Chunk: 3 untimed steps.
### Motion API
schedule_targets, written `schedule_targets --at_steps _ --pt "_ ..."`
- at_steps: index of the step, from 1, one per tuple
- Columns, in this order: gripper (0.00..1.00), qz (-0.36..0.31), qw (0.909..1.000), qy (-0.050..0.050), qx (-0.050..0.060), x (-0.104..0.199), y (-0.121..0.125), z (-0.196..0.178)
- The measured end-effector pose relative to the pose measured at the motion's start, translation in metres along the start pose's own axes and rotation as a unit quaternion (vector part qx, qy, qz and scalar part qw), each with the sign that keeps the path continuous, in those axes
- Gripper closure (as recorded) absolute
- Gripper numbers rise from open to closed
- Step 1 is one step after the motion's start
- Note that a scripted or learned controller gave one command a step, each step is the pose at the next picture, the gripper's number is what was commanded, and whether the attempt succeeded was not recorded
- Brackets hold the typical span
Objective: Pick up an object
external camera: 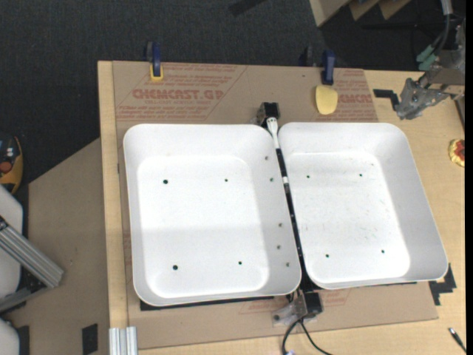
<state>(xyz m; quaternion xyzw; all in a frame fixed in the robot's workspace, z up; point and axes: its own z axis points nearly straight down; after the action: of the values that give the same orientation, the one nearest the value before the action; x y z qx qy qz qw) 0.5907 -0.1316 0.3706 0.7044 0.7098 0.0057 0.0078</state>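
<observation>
**Beyond the bins, at the far right corner**

Over the far right corner of the brown board, my gripper hangs outside both bins, past the far corner of the right bin. Its tip is too small and blurred for me to tell whether it is open or closed, and I see nothing held in it. A yellow object lies on the board just beyond the right bin's far rim, below a blue clamp. It is well apart from me, toward the view's left. The left bin sits beside the right one, their rims touching.
</observation>
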Motion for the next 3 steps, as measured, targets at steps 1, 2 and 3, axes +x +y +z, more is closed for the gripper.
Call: schedule_targets --at_steps 1,2,3 --pt "1.00 -0.002 0.9999 0.004 0.013 0.100 0.051 0.088" --pt "1.00 0.001 1.0000 0.002 -0.002 0.136 0.034 -0.093" --pt "1.00 0.002 0.9999 0.002 0.015 0.159 0.076 0.044"
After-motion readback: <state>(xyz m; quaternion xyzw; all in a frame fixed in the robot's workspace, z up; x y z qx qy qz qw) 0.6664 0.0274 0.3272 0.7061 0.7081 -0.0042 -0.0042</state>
